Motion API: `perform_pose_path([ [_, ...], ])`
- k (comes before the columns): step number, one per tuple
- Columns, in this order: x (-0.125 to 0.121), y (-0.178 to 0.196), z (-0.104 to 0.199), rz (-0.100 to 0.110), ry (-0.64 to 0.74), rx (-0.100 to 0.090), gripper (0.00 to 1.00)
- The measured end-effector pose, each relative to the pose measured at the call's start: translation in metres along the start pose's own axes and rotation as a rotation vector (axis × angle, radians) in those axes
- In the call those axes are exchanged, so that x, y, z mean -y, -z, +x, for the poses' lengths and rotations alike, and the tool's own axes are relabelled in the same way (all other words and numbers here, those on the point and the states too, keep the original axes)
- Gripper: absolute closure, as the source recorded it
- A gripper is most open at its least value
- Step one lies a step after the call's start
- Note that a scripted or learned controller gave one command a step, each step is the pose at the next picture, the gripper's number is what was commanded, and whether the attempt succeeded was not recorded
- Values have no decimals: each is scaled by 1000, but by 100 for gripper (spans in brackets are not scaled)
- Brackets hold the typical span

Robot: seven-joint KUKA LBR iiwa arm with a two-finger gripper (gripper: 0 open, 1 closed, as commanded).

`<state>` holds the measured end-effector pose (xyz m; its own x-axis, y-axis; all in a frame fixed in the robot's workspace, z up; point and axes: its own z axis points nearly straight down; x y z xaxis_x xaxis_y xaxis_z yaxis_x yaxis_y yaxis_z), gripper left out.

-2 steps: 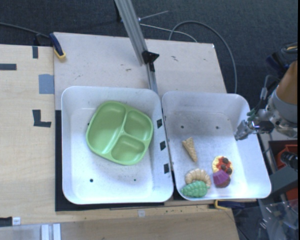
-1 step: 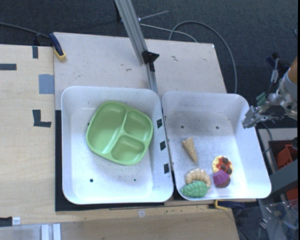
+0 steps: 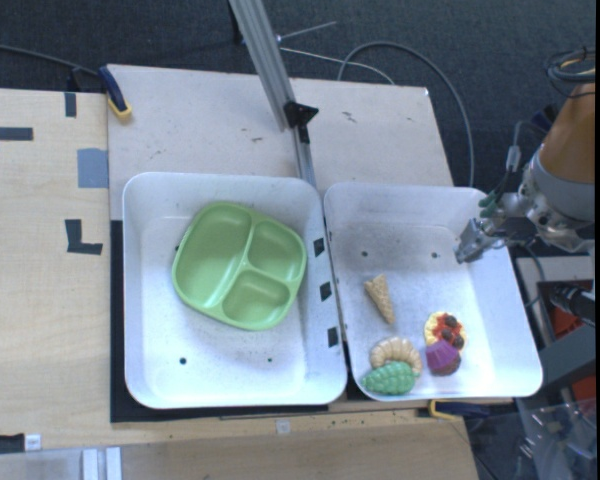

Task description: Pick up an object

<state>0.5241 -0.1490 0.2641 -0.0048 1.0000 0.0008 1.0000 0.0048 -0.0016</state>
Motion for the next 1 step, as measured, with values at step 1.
perform_pose_path([
  [1, -1, -18, 53, 1, 1, -1, 100],
])
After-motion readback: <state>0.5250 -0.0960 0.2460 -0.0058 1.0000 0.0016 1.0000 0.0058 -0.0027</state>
